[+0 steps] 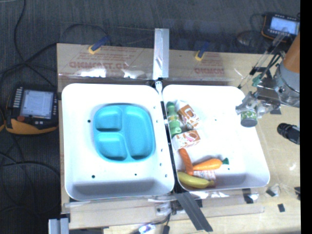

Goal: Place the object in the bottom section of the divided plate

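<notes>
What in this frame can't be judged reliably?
- Gripper, camera view: small and blurred; finger state unreadable, and whether the greenish thing at it is held.
- Arm: cut off by the right edge.
- Cartons in the right bin: labels too small.
- Blue plate: which section counts as bottom is unclear.

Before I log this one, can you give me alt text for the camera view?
A blue divided plate sits in the left white bin, while the gripper hangs over the right bin's upper right edge. Along that bin's left side lie a carrot, a banana and small cartons.
</notes>
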Tool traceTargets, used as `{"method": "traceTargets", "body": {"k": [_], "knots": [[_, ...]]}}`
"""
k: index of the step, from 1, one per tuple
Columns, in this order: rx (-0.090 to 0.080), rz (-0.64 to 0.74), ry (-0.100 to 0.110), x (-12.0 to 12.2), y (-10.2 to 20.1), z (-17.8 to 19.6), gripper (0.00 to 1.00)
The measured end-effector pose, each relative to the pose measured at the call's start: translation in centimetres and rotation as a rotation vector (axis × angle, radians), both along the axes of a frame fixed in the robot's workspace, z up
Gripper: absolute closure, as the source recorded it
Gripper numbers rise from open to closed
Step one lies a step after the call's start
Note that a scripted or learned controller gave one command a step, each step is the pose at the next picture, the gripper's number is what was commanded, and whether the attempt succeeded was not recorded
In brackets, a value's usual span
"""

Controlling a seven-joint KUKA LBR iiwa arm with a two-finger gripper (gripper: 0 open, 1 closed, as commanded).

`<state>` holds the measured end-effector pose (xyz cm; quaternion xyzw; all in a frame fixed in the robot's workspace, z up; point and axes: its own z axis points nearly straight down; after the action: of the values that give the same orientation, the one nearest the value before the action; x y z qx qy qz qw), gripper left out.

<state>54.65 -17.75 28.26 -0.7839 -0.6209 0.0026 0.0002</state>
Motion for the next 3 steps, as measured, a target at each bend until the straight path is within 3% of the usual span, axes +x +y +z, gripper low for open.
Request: {"method": "traceTargets", "body": {"k": [1, 2, 3], "knots": [[0.001, -0.378, 0.002, 1.6, 6.5, -4.4, 1.00], [-0.006, -0.906, -0.001, 5.4, 11.7, -3.1, 1.00], [-0.003, -1.012, 0.000, 4.3, 23.4, -5.3, 1.00]]}}
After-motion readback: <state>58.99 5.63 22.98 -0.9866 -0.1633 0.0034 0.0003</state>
